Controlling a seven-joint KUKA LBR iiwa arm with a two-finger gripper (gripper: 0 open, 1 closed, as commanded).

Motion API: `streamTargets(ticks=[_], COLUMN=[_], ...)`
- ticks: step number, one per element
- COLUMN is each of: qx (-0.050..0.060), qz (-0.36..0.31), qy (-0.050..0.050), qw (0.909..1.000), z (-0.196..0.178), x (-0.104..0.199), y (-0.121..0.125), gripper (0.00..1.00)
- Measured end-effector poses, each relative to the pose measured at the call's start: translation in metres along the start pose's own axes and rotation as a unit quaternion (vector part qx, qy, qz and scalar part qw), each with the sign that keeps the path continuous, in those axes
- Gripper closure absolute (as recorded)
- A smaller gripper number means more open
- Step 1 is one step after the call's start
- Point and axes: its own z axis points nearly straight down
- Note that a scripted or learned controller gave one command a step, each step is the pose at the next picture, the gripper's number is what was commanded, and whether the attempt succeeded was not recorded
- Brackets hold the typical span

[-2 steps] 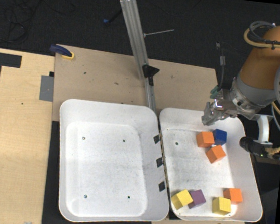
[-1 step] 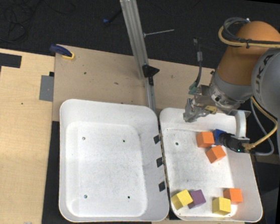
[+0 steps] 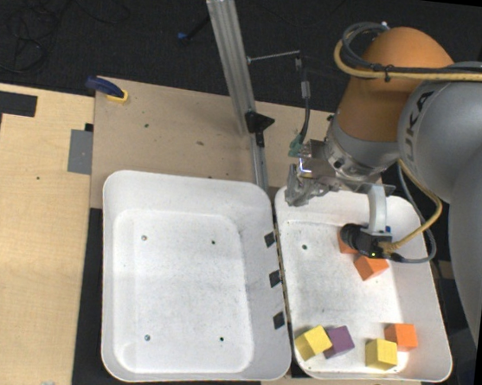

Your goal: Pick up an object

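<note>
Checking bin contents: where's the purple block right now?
The purple block lies in the right bin, near its front edge, touching a yellow block on its left, with another yellow block further right.

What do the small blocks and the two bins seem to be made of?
The blocks, such as the purple block and a yellow block, look like matte foam or painted wood: flat colour, no shine. The bins look like moulded white plastic with rounded rims.
</note>
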Motion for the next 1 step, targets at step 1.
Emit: streamTargets(ticks=[1], qx=[0.000], qz=[0.000], qy=[0.000], qw=[1.0000], z=[-0.0037], x=[0.0531], y=[-0.0008], gripper=[1.00])
